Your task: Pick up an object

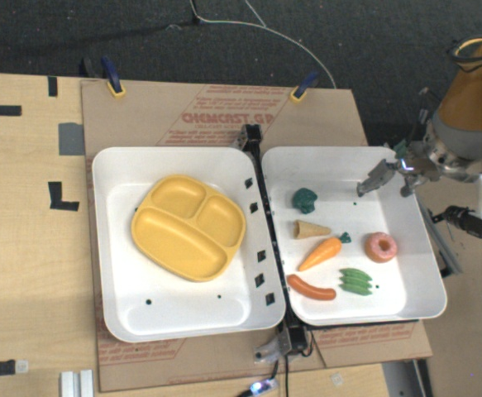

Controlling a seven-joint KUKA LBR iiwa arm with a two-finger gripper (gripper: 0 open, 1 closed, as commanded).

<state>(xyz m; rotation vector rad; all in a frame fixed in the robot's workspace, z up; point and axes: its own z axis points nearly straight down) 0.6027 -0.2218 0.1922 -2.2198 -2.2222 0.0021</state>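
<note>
The right bin (340, 160) holds several toy foods: a green broccoli (304, 198), an ice-cream cone (311, 229), an orange carrot (321, 253), a pink donut (381, 246), a green pea pod (355, 280) and a red sausage (311, 288). My gripper (387, 180) hangs over the bin's upper right part, above and right of the donut, with its two dark fingers spread open and nothing between them.
The left bin (108, 222) holds a yellow divided plate (188, 226). A black divider with clips (260, 222) runs between the bins. Two clamps (112, 81) hold the cardboard at the back. The arm's orange band (465, 98) is at the right edge.
</note>
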